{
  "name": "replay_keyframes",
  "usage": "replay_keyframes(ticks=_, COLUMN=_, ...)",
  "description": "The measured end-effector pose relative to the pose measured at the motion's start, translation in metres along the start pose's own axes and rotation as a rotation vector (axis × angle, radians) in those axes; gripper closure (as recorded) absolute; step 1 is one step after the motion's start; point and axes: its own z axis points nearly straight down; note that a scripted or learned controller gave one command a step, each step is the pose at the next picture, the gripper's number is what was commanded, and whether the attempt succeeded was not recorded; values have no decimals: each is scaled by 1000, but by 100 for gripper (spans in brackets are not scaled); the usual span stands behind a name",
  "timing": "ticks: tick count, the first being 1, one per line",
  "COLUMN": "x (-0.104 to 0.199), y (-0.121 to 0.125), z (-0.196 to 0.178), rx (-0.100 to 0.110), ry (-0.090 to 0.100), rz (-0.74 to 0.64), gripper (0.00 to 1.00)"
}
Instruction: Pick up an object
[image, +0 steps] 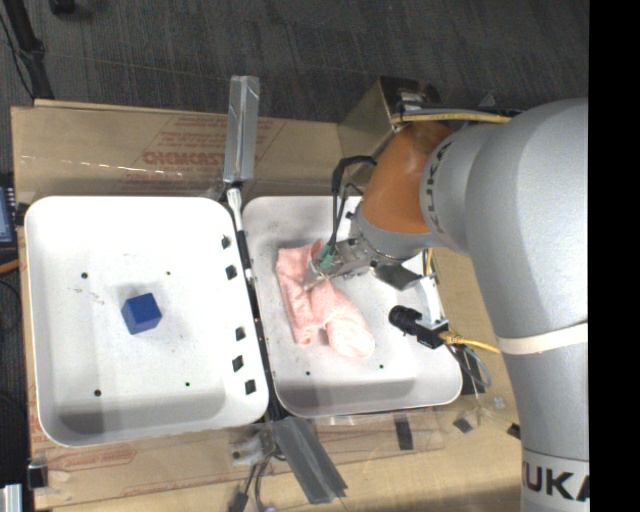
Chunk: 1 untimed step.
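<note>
- You can see the gripper (326, 268) low in the right bin (420, 385), right at the upper part of the pink cloth (318, 305).
- You cannot tell how it stands.
- A blue block (141, 312) lies in the left bin (60, 410).

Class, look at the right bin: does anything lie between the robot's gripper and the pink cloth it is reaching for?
Nothing visible does. The gripper is right at the upper part of the crumpled pink cloth in the right white bin. The small blue cube sits apart in the left white bin.
</note>
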Motion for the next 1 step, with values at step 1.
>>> replay_keyframes(ticks=1, x=64, y=40, z=-115, rx=0, ry=-2, rz=222, gripper=100)
